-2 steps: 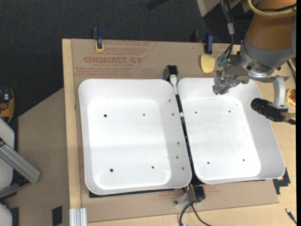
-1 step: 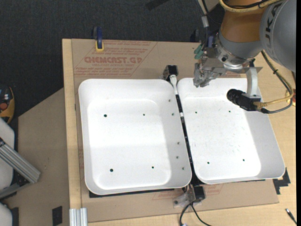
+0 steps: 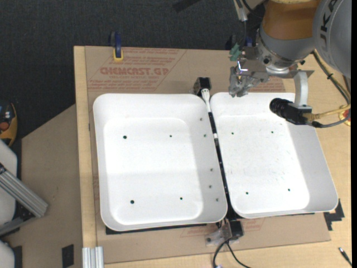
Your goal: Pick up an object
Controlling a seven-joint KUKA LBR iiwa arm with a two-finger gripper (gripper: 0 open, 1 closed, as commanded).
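White plastic, both bins: I see my gripper (image 3: 240, 88) hanging over the far edge of the right bin (image 3: 312, 166). Its fingers look nearly closed, possibly pinching nothing; no object is visible between them.

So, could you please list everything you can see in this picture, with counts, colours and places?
Bins: 2, white, side by side on the bench; left bin, right bin.
Board: 1, brown with red print, under the bins.
Clamp: 1, blue and yellow, on the board's far edge.
Black fitting: 1, at the far end of the gap between the bins.
Arm: 1, grey with an orange band, upper right.
Pincer: 1, over the right bin's far rim.
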